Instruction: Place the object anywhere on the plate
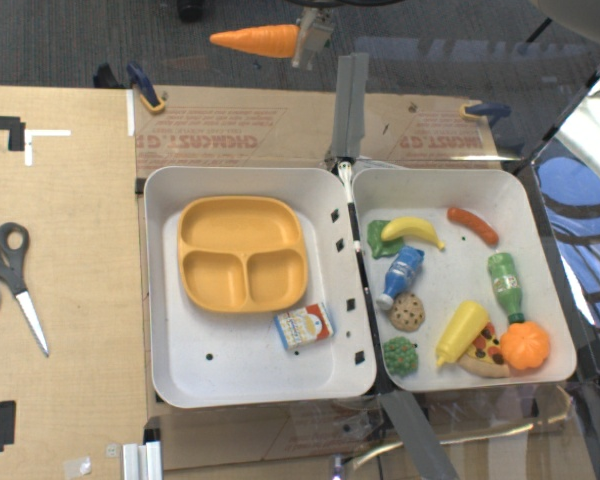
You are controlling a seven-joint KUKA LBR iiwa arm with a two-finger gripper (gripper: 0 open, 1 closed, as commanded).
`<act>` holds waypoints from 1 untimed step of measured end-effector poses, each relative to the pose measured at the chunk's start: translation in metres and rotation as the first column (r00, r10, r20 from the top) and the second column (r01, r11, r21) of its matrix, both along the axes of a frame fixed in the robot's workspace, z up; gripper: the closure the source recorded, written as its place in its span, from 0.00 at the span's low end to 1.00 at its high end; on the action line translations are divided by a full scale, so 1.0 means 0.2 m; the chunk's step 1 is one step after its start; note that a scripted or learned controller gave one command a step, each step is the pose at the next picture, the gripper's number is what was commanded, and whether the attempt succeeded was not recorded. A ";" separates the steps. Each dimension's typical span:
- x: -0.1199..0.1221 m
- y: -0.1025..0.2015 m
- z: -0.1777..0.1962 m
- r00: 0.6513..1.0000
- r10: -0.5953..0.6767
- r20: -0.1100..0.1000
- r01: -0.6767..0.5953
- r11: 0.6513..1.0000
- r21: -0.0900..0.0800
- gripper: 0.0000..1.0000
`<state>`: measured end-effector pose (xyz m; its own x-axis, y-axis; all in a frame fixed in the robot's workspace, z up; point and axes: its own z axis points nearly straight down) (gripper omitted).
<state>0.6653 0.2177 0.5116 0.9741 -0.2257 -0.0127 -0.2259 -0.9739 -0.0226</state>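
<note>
Camera view places the pincer (pixel 302 36) high at the top of the frame, beyond the far rim of the bins, with a toy carrot (pixel 255 40) held level at its tip. The carrot's thick end sits against the fingers and its point aims to the view's left. The fingers appear pressed onto that thick end; the gap between them is too small to read further. The carrot is well clear of the worktop (pixel 60 268) and of both bins.

The target, a yellow divided plate (pixel 244 251), lies in the left bin (pixel 165 298), toward its far-left part. A small carton (pixel 304 326) rests just beside the plate's near-right corner. The right bin (pixel 540 218) holds other toy foods, among them a banana (pixel 412 231) and a small blue bottle (pixel 401 274).

Judgement: the step in hand is the carry toward the plate. To do it well, the carrot should travel toward the viewer until it is over the plate's large far compartment, descend low before release, and keep its length along that compartment so neither end overhangs the rim. The carton side is best avoided. A high release risks a roll off the plate.
</note>
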 end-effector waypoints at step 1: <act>0.01 -0.01 0.04 1.000 -0.007 -0.002 0.007 1.000 0.007 1.00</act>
<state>0.6671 0.2166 0.5188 0.9725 -0.2325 -0.0163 -0.2329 -0.9721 -0.0291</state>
